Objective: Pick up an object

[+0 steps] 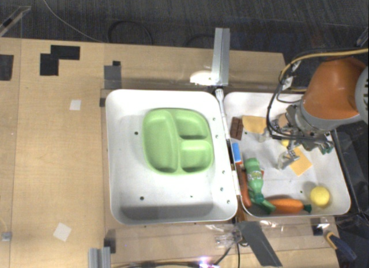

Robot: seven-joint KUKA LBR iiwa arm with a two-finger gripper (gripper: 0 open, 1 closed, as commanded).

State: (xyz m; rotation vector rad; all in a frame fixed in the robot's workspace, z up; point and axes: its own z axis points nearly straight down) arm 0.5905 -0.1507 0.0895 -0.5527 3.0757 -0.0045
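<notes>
The arm, grey with an orange band (333, 91), reaches in from the right over the right bin (343, 191). My gripper (286, 158) hangs low above that bin's middle, right beside a yellow-orange cheese wedge (302, 164). I cannot tell whether it touches the wedge. Around it lie a tan square slice (254, 124), a brown block (235, 127), a green toy vegetable (252, 168), an orange carrot (286, 204) and a yellow lemon (320, 196). Nothing is visibly held.
The left bin (124, 146) holds a green divided plate (176, 140). A blue item (236, 153) lies along the divider between the bins. A metal post (221, 53) stands behind the bins. Cables loop near the arm's wrist (283, 82).
</notes>
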